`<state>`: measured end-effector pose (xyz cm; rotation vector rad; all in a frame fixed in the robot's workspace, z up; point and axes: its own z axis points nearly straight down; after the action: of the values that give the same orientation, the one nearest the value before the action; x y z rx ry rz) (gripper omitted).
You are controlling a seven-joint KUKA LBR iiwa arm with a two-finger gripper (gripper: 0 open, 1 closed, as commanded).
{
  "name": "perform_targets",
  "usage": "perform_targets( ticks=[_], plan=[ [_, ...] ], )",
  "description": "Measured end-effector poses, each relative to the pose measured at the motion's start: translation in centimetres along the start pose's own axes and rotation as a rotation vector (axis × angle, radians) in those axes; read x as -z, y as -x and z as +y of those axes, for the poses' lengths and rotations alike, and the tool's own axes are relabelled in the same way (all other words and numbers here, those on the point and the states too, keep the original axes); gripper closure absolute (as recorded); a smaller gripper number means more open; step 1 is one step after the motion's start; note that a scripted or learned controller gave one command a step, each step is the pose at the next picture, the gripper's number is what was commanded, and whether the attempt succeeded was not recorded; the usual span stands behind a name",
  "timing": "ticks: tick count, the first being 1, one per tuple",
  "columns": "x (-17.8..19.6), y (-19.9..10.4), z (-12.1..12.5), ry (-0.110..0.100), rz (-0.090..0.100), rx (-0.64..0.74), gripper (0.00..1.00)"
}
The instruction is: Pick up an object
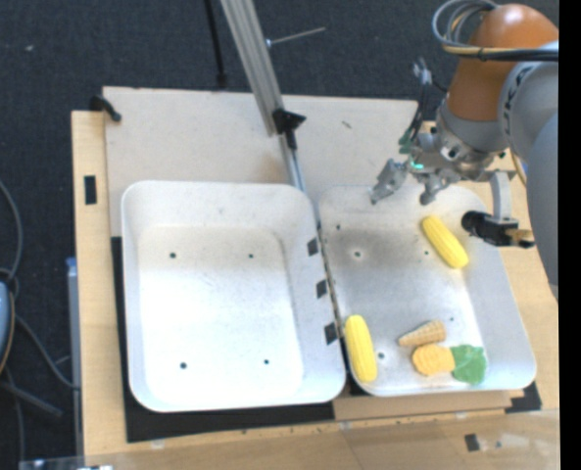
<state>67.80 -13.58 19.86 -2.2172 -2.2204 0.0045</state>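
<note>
**Camera view: hand spread above far edge of right bin, nothing between its fingers**

Tabletop (192, 130): pale board on dark carpet, carrying two shallow white bins side by side.

Left bin (143, 282): the larger in view, scuffed floor with a few small dark holes.

Right bin (388, 282): touching the left bin along their shared wall. All the loose objects lie here.

Arm (486, 76): grey with an orange band, coming in from the far right and hanging over the far right corner of the right bin.

Aluminium pole (256, 47): slants from the far edge of the view down to the gap between the bins.

Hand (402, 196): over the far rim of the right bin. Its fingers (386, 184) are spread apart and pinch nothing. Well apart from every object except the far cob, which is near it on the right.

Far corn cob (445, 241): yellow, lying at a slant by the right wall, just nearer than the hand.

Near corn cob (360, 349): yellow, lying along the left wall of the right bin in the near left corner.

Orange-yellow piece (432, 360): by the near wall, touching a green leaf (469, 363) on its right.

Tan cone-shaped piece (422, 335): just beyond the orange-yellow piece, between the two cobs. I cannot tell whether they touch.
</note>
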Motion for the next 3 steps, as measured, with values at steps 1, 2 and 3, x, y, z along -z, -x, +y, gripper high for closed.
perform_targets(
  ticks=[1, 2, 3],
  plan=[
    [0.4, 0.1, 0.1, 0.005, -0.003, 0.002, 0.0],
    [-5.7, 0.8, 0.1, 0.001, -0.003, -0.001, 0.0],
    [-10.0, 0.9, 0.0, 0.001, -0.003, -0.001, 0.0]
  ],
)
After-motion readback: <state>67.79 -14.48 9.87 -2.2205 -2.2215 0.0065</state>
